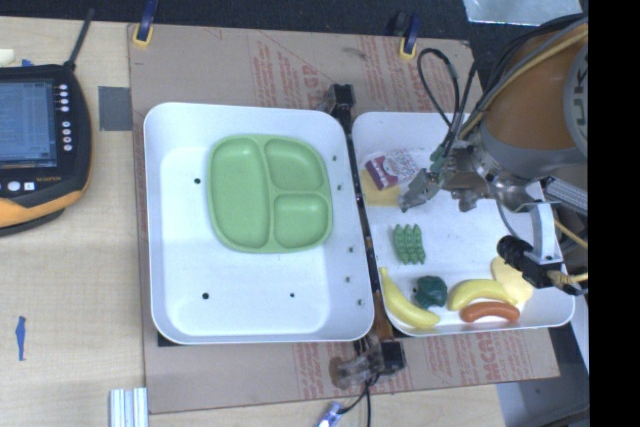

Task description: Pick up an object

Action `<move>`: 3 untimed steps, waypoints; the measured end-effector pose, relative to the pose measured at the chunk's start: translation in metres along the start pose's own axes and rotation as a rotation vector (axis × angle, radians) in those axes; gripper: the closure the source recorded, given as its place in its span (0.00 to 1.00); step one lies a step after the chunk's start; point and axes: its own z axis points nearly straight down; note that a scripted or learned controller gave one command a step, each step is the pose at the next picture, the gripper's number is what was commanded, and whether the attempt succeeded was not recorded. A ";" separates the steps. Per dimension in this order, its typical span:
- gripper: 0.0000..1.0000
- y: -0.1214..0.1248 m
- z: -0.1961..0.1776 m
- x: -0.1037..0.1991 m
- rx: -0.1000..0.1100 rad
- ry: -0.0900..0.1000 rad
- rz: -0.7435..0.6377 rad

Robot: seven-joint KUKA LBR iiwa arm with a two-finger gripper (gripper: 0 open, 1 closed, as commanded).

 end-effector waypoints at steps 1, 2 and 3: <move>0.00 -0.012 0.000 0.003 0.001 0.001 0.001; 0.00 0.014 0.094 -0.014 0.001 0.000 -0.001; 0.00 0.001 0.100 -0.015 0.001 0.001 -0.001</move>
